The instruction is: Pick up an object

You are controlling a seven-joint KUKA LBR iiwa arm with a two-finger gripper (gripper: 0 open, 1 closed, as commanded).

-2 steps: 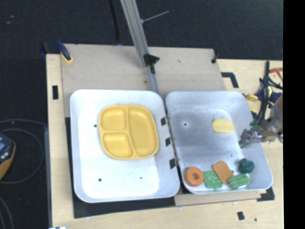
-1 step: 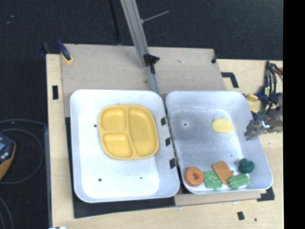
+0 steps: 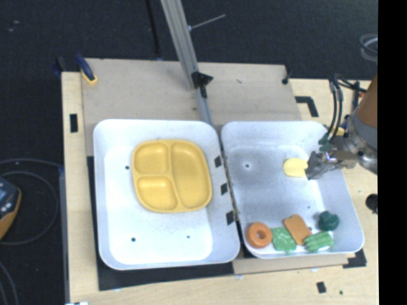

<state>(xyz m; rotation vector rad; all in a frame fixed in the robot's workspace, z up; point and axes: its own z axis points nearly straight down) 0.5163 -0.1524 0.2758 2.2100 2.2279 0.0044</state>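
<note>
Pincer [image 3: 316, 168] sits low in the right bin [image 3: 267, 138], right of frame centre, tips just beside the pale yellow piece [image 3: 294, 167]; can't tell if it's released or clenched, or touching the piece. Other items are clustered along that bin's lower edge: orange ring [image 3: 259, 234], green piece [image 3: 283, 241], orange block [image 3: 297, 227], second green piece [image 3: 318, 240], dark green lump [image 3: 328, 220]. Left bin [image 3: 114, 234] holds a yellow divided plate [image 3: 172, 175]. Tabletop [image 3: 159, 88] beneath both.

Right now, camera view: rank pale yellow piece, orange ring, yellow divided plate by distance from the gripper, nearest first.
1. Pale yellow piece, right bin, just left of the gripper.
2. Orange ring, right bin's front edge.
3. Yellow divided plate, left bin.
</note>
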